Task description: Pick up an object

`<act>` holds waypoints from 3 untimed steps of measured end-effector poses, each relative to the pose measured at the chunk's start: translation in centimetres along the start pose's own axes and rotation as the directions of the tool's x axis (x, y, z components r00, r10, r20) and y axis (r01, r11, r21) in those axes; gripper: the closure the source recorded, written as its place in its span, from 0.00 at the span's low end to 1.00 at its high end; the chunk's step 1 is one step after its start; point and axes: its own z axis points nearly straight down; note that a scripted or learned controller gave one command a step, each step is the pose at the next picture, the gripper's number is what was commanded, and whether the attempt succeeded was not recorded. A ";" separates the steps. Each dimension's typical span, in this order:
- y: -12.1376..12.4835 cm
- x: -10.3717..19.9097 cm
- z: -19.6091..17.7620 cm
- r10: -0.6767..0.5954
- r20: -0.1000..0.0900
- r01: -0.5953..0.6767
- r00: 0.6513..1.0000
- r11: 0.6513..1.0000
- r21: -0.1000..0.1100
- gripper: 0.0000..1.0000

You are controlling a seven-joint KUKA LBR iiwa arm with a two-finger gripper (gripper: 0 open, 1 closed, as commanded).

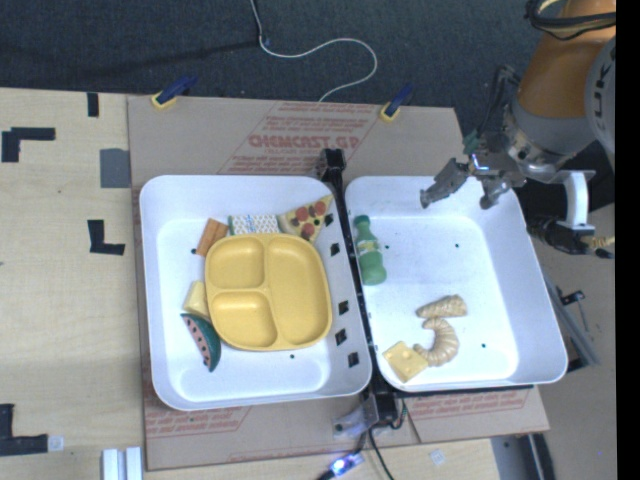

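My gripper [462, 194] hangs open above the far edge of the right bin [520, 268], its two fingers spread wide with nothing between them. In that bin a green bottle [368, 251] lies by the left wall. A tan shrimp-like piece [441, 325] and a yellow cheese wedge [403, 361] lie near the front. All three are well apart from the gripper.
The left bin [165, 268] holds a yellow divided plate [268, 291], a pizza slice [308, 217], a watermelon slice [202, 340], an orange stick [211, 236] and other small toys. A black clip [333, 163] joins the bins at the back. The arm fills the upper right.
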 end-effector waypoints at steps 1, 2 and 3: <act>-0.1 0.1 4.4 0.000 0.001 0.000 1.000 1.000 0.004 0.00; -1.0 -0.3 9.2 0.001 0.001 -0.001 1.000 1.000 0.005 0.00; -1.7 0.4 14.1 0.000 0.000 0.000 1.000 1.000 0.005 0.00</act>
